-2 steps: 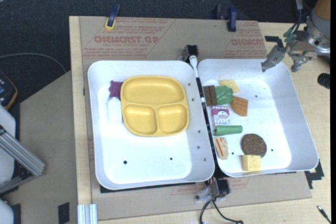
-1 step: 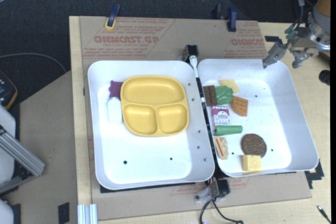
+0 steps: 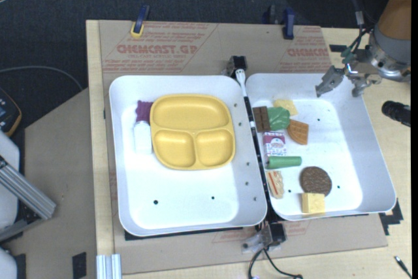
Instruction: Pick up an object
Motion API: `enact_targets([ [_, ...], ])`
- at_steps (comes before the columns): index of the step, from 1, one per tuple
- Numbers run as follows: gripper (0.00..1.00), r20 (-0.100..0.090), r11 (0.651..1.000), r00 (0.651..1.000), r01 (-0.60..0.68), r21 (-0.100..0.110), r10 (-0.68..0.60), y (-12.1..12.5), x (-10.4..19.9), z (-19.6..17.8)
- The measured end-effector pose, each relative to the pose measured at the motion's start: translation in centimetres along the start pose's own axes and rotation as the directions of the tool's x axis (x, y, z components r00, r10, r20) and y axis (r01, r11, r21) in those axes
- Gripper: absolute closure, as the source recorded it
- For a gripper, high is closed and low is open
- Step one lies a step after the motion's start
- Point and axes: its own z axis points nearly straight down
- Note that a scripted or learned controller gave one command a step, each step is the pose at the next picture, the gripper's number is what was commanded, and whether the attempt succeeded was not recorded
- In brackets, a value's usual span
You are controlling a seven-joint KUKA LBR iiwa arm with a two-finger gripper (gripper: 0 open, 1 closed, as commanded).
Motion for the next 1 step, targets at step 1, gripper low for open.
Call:
enact_targets([
  [1,0.00,0.000,1.000,1.000,-0.001,0.001,0.001,0.16,-0.93,5.06],
])
